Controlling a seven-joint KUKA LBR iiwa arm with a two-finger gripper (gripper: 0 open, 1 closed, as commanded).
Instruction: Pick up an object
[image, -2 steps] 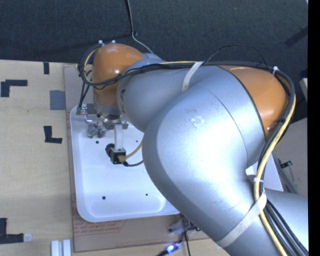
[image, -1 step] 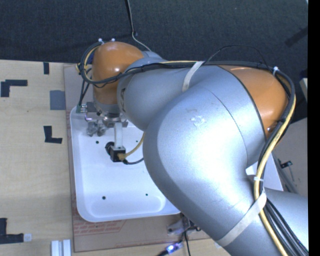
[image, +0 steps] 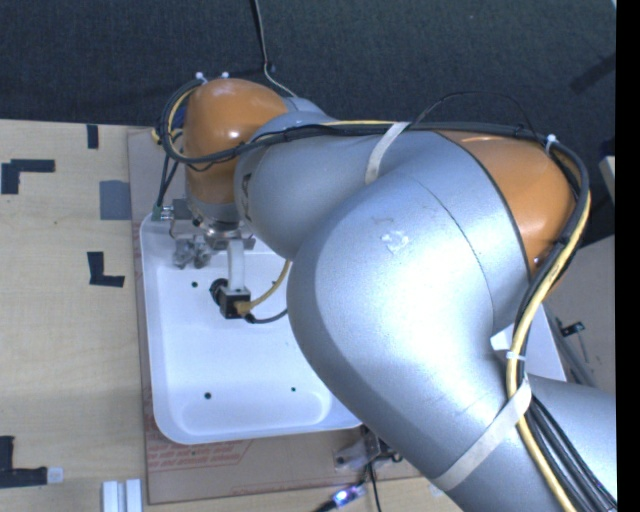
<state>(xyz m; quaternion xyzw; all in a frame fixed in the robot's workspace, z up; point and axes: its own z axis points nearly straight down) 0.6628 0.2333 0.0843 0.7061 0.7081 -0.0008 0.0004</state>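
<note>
My gripper (image: 214, 268) hangs low over the far left part of a white bin (image: 200, 400), under the orange wrist band (image: 222, 125). A small black and yellow piece (image: 231, 300) shows at its lower tip, with a thin cable curling off to the right. I cannot make out any loose object in the part of the bin floor that I see. The grey arm covers the right side of the bin.
The big grey arm link (image: 420, 300) crosses the view from the lower right and hides the second bin. Bare wooden bench with black marks (image: 60, 300) lies to the left. A cardboard sheet (image: 200, 460) sticks out under the bin's near edge.
</note>
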